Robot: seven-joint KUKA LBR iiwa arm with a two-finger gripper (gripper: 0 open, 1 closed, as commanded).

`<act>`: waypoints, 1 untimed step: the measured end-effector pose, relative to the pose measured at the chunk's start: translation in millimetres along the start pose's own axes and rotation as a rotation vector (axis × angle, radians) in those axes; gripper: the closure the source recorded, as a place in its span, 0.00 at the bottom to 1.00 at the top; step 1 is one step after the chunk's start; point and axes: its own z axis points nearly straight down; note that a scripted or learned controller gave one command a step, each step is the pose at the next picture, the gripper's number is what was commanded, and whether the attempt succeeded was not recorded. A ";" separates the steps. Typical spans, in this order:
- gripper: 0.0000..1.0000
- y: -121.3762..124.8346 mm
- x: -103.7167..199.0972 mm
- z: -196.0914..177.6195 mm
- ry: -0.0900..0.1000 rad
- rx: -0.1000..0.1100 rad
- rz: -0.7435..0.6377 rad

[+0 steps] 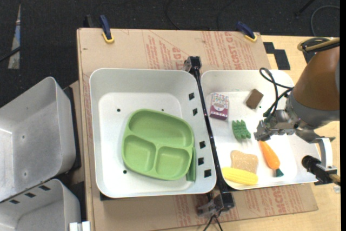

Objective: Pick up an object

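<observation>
You have the arm in from the right over the right bin. The items, listed from the near edge outward:

- Yellow corn cob, at the bin's near wall, long axis running left to right.
- Tan toast slice, touching the corn on its far side.
- Orange carrot, just right of the toast, long axis on a slant: the bare orange tip points up-left toward the end effector, the green stub down-right toward the near wall.
- End effector, low over the bin floor, directly above the carrot's upper tip. It is dark and small in this view; I cannot tell whether it is spread or closed, and nothing is seen gripped in it.
- Green ridged piece, just left of the end effector, apart from it.
- Purple carton, further back and left, near the divider.
- Brown block, furthest back.

Judgement: the carrot is the nearest candidate. It lies immediately toward the near side of the end effector, so expect a short move along the slant toward its middle, gripping across that axis. The green piece is the alternative. The left bin carries a green divided tray, well apart.
</observation>
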 end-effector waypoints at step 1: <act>1.00 1.8 -4.6 -62.8 -0.001 -0.002 0.000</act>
